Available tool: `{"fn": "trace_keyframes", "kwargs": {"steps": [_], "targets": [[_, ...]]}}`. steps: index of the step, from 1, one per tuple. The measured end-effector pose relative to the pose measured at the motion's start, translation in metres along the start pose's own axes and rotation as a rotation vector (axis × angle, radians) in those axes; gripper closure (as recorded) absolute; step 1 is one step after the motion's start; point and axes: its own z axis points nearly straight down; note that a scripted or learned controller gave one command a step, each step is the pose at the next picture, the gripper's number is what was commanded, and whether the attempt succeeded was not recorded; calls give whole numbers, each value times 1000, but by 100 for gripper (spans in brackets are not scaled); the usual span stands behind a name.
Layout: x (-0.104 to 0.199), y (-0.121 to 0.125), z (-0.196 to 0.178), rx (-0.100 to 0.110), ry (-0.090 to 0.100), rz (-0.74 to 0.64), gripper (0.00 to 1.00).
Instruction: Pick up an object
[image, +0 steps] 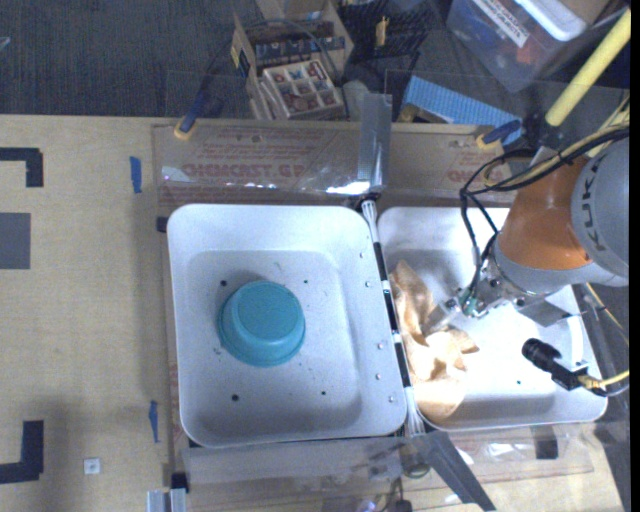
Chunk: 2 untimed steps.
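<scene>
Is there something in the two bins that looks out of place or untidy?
Only one thing stands out: the crumpled tan cloth-like object lies bunched against the left wall of the right white bin, by the gripper. The round teal bowl sits upside down in the left white bin.

I see a bowl (262, 322) in the left bin (190, 240); a cloth (425, 335) lies in the right bin (420, 228), gripper (462, 308) just beside it.
</scene>
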Motion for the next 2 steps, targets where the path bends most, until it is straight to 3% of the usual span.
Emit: {"fn": "trace_keyframes", "kwargs": {"steps": [1, 2], "targets": [[0, 0, 0, 0, 0, 0, 0], [-48, 45, 2, -1, -2, 152, 0]]}}
